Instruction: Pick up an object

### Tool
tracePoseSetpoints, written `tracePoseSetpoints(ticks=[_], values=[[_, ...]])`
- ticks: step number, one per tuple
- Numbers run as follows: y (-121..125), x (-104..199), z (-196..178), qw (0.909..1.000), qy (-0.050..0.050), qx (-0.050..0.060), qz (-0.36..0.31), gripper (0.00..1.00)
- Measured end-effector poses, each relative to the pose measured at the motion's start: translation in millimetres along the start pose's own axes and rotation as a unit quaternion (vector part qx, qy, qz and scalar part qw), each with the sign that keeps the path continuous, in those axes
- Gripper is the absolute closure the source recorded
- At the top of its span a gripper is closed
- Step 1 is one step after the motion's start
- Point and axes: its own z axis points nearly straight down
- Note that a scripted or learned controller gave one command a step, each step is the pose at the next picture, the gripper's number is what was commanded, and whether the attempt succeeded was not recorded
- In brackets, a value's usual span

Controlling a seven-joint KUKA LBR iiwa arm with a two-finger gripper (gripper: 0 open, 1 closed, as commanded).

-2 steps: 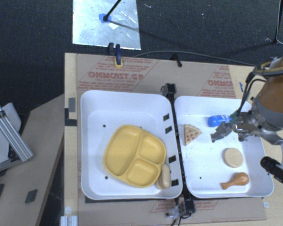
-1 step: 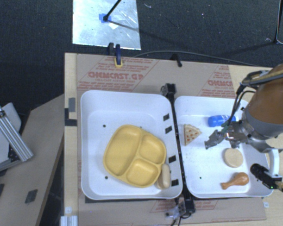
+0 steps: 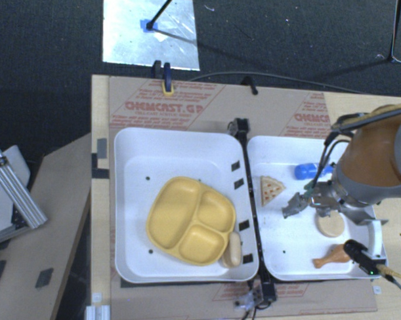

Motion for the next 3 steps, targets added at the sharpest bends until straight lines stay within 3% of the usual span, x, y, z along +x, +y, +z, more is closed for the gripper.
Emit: tracePoseSetpoints(ticks=[1,2,3], values=[[-2.7,-2.8,42.7,1.0,0.0,0.0,0.0,0.0],[-1.3,-3.1,30.1,1.0,-0.001,-0.002,0.0,1.0],[-8.1,-9.4,-25.0,1.0,-0.001,-0.005,0.0,1.0]])
